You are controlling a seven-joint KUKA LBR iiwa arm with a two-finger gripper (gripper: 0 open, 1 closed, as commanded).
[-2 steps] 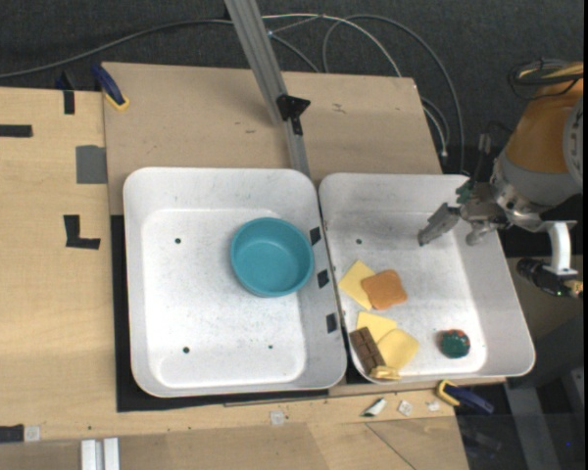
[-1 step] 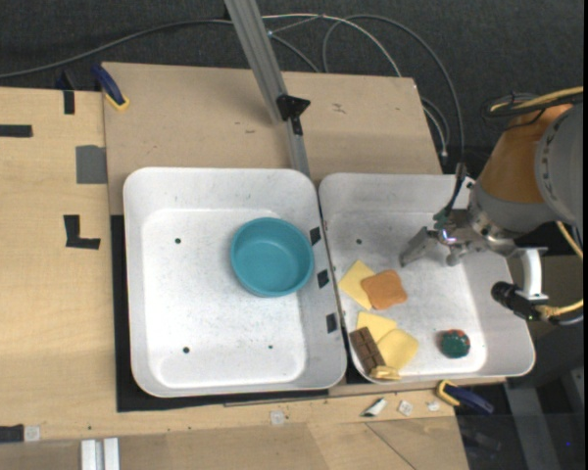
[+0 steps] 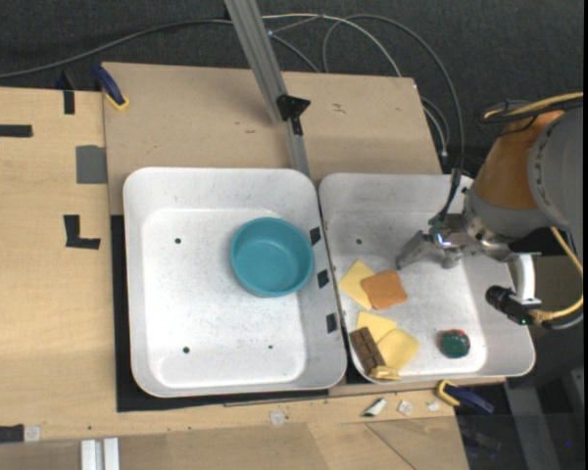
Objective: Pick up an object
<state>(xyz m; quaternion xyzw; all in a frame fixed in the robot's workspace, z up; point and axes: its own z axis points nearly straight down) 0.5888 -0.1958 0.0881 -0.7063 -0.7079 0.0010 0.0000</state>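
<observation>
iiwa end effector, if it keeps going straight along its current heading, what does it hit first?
It points left and slightly down across the right bin. The end effector would likely meet the orange square atop the yellow pieces first, though its height is unclear.

The arm (image 3: 539, 179) is cut off by the right edge, so most of its grey body and orange band run out of sight. The claw (image 3: 421, 248) is small and blurred, and whether its fingers are spread or closed cannot be told. The arm's wrist covers part of the right bin's (image 3: 372, 189) far right rim. A brown block (image 3: 367, 349) near that bin's front wall is too small to identify, as is a dark green lump (image 3: 455, 342). The lower yellow pieces (image 3: 387, 336) overlap, hiding each other's edges. The table (image 3: 39, 262) is cut by the left and bottom edges.
</observation>
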